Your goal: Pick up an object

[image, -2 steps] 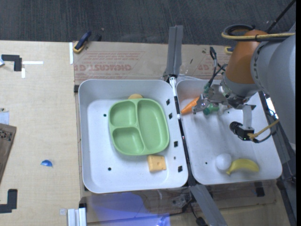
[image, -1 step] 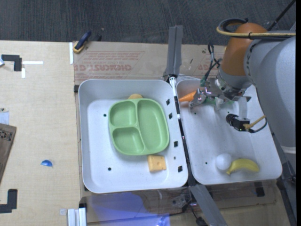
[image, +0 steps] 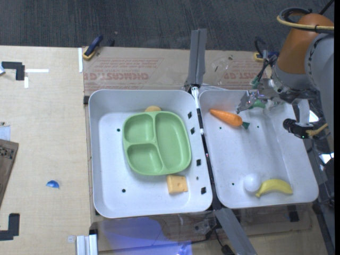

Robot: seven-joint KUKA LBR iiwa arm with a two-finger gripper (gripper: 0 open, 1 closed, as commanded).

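An orange carrot lies in the far left part of the right bin. Near that bin's front edge sit a yellow banana and a small white ball, side by side. My gripper hangs over the bin's far edge, just right of the carrot's green end and apart from it. Nothing shows in its grasp.
The left bin holds a green divided plate, a yellow cheese wedge in front of it, and a small yellow thing peeking out behind it. A metal divider stands between the bins at the back. Cables hang by the arm.
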